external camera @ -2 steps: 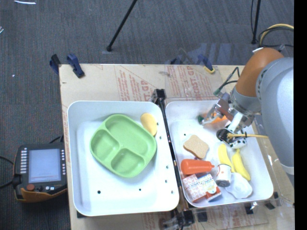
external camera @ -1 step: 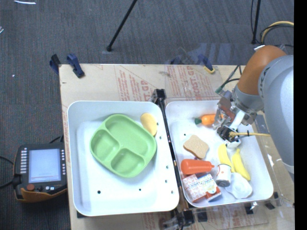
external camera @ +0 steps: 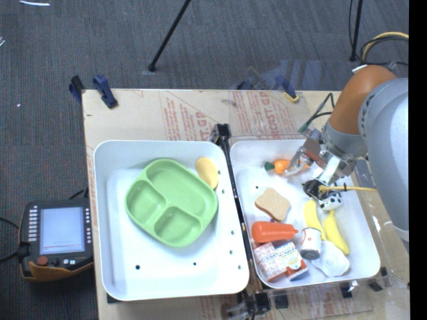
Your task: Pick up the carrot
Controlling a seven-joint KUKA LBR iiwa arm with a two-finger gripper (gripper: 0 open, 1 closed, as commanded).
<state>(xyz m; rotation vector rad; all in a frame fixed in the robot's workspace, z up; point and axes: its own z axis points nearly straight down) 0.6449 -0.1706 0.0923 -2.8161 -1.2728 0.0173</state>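
The right bin (external camera: 370, 245) is crowded; the left bin (external camera: 107, 179) carries a green plate (external camera: 170, 202). The arm (external camera: 360, 105) reaches over the right bin's far end, and its gripper (external camera: 297, 163) sits near the toast (external camera: 272, 204) and just beside the carrot (external camera: 282, 167). The carrot lies close to the far wall, green top toward the divider. I cannot tell whether the gripper is apart, together or clamped on the carrot (too coarse there). The likely trouble is that a small, round carrot rolls or gets nudged against the wall, so the grip closes on nothing. A low pass might also clip the toast.
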